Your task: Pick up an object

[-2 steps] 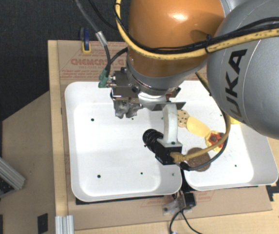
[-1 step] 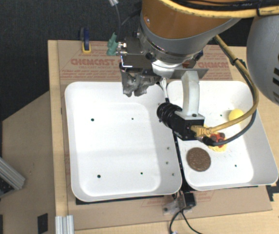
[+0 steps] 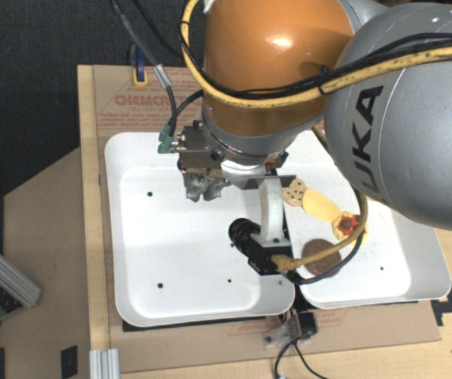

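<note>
My gripper (image 3: 203, 186) hangs low over the back middle of the left white bin (image 3: 143, 235), under the orange band of the wrist. Nothing is visible in its grasp. In the right bin (image 3: 403, 279), close to the divider, lie a yellow oblong object (image 3: 321, 205), a tan perforated disc (image 3: 294, 191), a small red-orange object (image 3: 345, 224) and a brown round object (image 3: 320, 253). The arm hides most of the right bin's back part.
Both bins rest on a cardboard sheet (image 3: 99, 117) with red print. A blue and yellow clamp (image 3: 139, 65) sits at its back edge. The arm's bulk fills the upper right. An aluminium rail (image 3: 5, 271) lies off the bench at the left.
</note>
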Available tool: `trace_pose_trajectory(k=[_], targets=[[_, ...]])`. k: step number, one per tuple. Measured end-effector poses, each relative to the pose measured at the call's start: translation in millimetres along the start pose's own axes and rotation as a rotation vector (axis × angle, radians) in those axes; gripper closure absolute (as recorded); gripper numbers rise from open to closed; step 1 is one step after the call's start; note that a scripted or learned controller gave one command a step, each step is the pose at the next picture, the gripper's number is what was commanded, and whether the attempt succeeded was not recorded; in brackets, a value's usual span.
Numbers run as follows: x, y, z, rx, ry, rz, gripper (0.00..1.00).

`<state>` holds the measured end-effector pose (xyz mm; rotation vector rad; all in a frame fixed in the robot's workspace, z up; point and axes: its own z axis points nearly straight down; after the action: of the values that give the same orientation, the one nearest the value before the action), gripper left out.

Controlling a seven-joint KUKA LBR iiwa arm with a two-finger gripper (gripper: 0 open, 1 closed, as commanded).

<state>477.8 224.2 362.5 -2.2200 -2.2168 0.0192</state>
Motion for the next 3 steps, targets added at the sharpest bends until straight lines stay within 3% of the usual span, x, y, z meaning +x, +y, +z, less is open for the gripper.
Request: trace_pose_trajectory(k=[1, 2, 3], targets=[[0, 1, -32, -0.014, 0.007, -0.002, 1.00], [-1, 0, -158, -0.027, 0.013, -0.003, 1.00], [0, 0, -1, 0.004, -0.002, 0.000, 1.00]])
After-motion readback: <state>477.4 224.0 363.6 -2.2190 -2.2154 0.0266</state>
